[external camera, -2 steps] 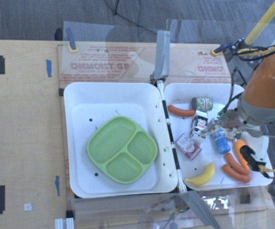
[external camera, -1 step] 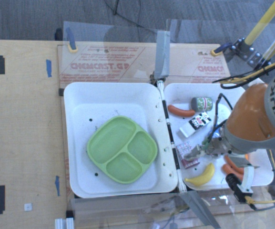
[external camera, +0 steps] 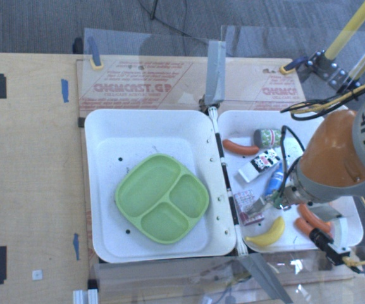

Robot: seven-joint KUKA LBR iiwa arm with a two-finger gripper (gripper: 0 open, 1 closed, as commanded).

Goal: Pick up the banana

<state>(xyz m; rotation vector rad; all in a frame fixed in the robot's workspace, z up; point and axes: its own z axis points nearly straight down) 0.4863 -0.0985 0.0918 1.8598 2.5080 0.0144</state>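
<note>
The yellow banana lies at the front edge of the right bin, curved, with one end pointing to the bin's front left corner. The arm's orange band and grey wrist hang over the right half of this bin. My gripper sits low, just above and slightly right of the banana's upper end, close to a blue item. Nothing yellow shows at the gripper's tip; the banana rests on the bin floor.
The right bin also holds a red sausage, a small can, a black-and-white box, a printed packet and an orange carrot-like piece. A green divided plate lies in the left bin.
</note>
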